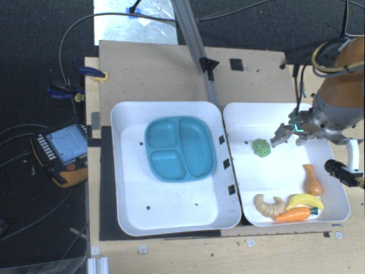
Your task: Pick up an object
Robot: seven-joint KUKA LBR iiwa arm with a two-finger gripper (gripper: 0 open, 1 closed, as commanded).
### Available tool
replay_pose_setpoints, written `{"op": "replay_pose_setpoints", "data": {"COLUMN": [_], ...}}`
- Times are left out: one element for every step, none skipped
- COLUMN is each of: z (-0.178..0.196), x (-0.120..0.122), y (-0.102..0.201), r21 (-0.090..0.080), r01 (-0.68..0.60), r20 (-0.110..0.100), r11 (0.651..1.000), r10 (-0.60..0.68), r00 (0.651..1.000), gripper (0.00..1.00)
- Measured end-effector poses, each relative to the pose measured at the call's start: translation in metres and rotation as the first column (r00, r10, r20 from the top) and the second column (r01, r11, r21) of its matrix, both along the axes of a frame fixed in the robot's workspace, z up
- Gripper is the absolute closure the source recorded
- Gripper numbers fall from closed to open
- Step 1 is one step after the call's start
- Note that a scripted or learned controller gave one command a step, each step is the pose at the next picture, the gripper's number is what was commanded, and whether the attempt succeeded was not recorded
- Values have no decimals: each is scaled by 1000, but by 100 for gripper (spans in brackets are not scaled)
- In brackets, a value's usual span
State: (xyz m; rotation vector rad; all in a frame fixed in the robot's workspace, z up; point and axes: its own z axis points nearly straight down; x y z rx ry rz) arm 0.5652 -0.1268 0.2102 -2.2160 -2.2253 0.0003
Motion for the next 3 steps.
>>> {"op": "replay_pose_setpoints", "data": {"z": [1, -51, -114], "x": [1, -10, -10], "y": [0, -1, -2], "r21": [0, 0, 0], "r01": [0, 3, 3], "r20": [2, -2, -3], "r11": [1000, 1000, 1000], "r10": [0, -3, -3], "r00": [1000, 1000, 1000], "gripper": [0, 0, 0]}}
